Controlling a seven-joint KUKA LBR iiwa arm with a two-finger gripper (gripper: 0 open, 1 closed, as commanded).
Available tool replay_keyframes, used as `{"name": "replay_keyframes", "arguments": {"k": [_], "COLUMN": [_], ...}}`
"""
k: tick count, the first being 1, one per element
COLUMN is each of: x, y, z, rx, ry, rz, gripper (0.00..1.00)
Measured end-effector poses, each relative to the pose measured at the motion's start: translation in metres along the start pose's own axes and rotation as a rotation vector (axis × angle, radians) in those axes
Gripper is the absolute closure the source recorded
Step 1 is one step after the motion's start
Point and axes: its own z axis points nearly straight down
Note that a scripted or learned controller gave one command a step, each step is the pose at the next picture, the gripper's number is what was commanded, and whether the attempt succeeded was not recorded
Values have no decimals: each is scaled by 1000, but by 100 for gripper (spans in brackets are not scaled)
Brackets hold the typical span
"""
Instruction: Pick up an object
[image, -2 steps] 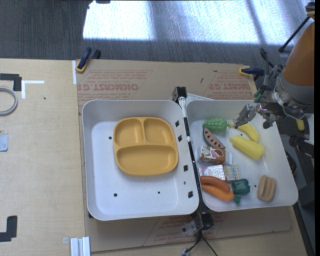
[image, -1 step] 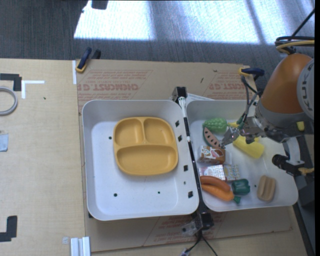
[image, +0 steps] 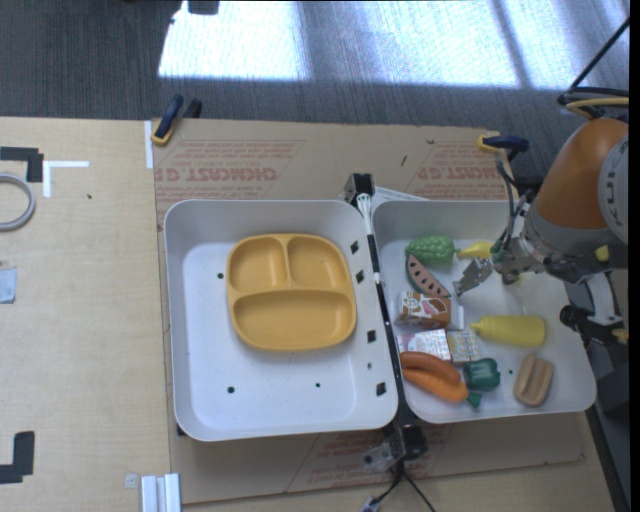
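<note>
The right bin (image: 570, 300) holds several toy foods: a green bunch (image: 432, 247), a small yellow piece (image: 477, 249), a watermelon slice (image: 427, 275), a brown carton (image: 425, 310), a packet (image: 440, 345), an orange carrot (image: 433, 375), a green pepper (image: 481, 374), a yellow mustard bottle (image: 510, 329) and a bun (image: 533, 381). My gripper (image: 472, 277) hangs low in this bin, just right of the watermelon slice and below the yellow piece. Nothing is visibly held in it.
A yellow divided plate (image: 291, 291) lies in the left bin (image: 200, 380). The bins share a middle wall (image: 376, 300). The arm's orange band (image: 585, 180) and grey wrist hang over the right bin's far right side. Cardboard lies under both bins.
</note>
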Motion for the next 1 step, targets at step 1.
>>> {"name": "replay_keyframes", "arguments": {"k": [1], "x": [19], "y": [62], "z": [0], "rx": [21], "ry": [10], "rz": [-208], "gripper": [0]}}
